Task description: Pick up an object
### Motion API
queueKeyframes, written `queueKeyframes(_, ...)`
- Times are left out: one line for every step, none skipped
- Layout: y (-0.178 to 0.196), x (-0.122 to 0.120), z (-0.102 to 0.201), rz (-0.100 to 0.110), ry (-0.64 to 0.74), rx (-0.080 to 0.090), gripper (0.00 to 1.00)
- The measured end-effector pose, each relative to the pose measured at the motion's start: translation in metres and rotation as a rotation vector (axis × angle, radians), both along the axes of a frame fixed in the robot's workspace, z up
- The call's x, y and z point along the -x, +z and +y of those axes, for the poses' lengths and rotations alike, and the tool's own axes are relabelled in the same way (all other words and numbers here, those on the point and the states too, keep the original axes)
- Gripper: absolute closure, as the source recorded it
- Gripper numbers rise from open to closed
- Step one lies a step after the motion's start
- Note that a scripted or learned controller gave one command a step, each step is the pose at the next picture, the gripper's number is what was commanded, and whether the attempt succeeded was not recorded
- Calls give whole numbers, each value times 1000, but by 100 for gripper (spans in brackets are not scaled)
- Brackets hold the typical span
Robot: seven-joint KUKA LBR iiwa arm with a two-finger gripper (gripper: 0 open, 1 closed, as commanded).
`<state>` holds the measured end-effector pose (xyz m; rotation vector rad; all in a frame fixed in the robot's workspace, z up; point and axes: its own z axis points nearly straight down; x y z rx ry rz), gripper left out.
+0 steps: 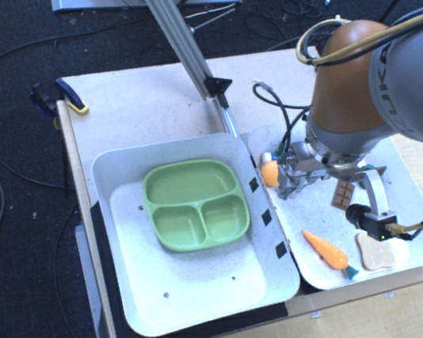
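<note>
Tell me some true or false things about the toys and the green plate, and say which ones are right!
1. The green divided plate lies in the left bin. True.
2. The toy carrot lies on the green plate. False: it lies in the right bin, near its front edge.
3. The slice of toast sits just right of the carrot. True.
4. The plate has food in it. False: its three compartments hold nothing.
5. The gripper is over the left bin. False: it is over the right bin, beside a small orange object.
</note>
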<state>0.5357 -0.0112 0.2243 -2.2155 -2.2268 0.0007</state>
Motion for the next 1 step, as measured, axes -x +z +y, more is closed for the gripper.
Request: queueKeyframes(12, -9, 53, -2, 2, -1, 100)
